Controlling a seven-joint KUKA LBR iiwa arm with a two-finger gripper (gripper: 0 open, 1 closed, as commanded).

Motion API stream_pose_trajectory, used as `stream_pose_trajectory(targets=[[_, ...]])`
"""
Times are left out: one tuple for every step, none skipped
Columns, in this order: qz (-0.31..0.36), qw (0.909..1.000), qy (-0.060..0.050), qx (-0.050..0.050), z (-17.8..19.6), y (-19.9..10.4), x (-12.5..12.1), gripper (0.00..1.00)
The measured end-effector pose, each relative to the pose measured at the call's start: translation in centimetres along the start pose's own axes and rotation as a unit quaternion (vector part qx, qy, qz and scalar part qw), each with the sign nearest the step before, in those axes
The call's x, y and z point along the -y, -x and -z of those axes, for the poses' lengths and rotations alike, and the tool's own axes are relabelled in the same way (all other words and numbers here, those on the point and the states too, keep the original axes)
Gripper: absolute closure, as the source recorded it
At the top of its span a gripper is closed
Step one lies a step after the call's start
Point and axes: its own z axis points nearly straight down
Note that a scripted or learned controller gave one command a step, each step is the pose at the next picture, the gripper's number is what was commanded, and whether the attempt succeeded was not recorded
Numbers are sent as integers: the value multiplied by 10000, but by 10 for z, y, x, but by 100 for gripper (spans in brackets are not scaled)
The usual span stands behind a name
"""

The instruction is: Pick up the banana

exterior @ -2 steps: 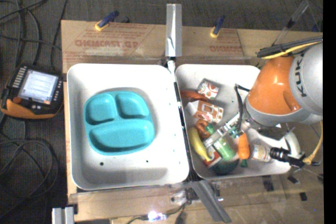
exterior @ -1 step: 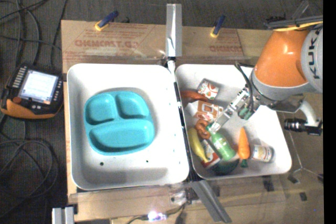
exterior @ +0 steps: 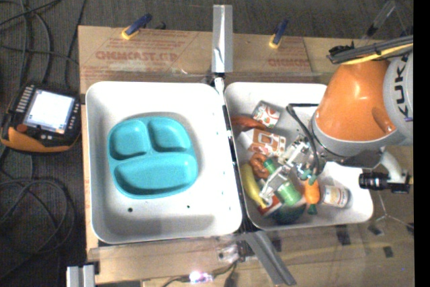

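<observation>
The banana (exterior: 250,186) is yellow and lies lengthwise against the left wall of the right bin (exterior: 349,215), partly tucked under other items. My gripper (exterior: 275,181) is down in the clutter just right of the banana, slanting toward the bin's front left. The grey arm with its orange band (exterior: 356,107) covers the bin's right half. Nothing can be seen held in the gripper.
Around the gripper lie a green can (exterior: 289,195), an orange carrot (exterior: 312,193), a white bottle (exterior: 334,196) and orange-and-white packets (exterior: 267,115). The left bin (exterior: 101,212) holds a blue divided plate (exterior: 153,156). A metal divider post (exterior: 222,37) stands behind the bins.
</observation>
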Motion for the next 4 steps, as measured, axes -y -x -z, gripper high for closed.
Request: stream_pose_trajectory(targets=[[1629, 9866, 6, 10, 0, -30, -40, 0], [1953, 9807, -1, 18, 17, 24, 29, 0], [3479, 9375, 18, 24, 60, -24, -37, 0], [4306, 9025, 7, 19, 48, -41, -57, 0]])
